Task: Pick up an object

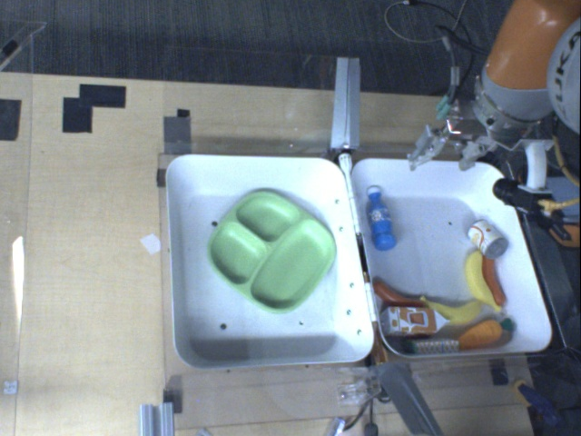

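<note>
Objects for picking lie in the right-hand shallow white bin (427,214), while the left-hand shallow white bin (186,243) bears a pale green plastic plate with three compartments (272,250) near its middle. In the right bin, a small clear bottle with a blue label and white cap (379,217) lies close to the left wall, well apart from the rest. Along the near wall sit a small brown and white carton (407,320), a dark flat stick-like item (434,344) and an orange toy carrot (481,334). A yellow toy banana (474,284) curves up the right side, touching a reddish sausage-shaped piece (493,282), with a small white and red can (487,237) lying on its side just above them. The two-finger gripper (446,147) hangs over the bin's far rim, fingers spread with nothing between them, apart from every object.
</note>
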`<action>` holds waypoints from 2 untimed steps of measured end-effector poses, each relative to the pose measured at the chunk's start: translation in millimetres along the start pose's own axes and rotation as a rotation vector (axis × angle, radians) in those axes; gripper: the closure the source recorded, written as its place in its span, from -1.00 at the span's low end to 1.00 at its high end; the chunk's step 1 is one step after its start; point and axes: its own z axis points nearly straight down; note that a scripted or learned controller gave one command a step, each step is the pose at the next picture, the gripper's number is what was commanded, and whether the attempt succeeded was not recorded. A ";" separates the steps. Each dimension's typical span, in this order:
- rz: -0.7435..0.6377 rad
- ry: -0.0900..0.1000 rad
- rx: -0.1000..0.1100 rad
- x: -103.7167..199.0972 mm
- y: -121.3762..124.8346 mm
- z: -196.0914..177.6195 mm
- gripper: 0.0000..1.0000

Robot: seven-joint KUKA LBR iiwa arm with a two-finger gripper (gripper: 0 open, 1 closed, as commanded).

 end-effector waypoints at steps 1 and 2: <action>-0.005 0.000 -0.006 1.5 1.8 -12.1 1.00; 0.052 0.000 0.001 -8.7 16.9 125.0 1.00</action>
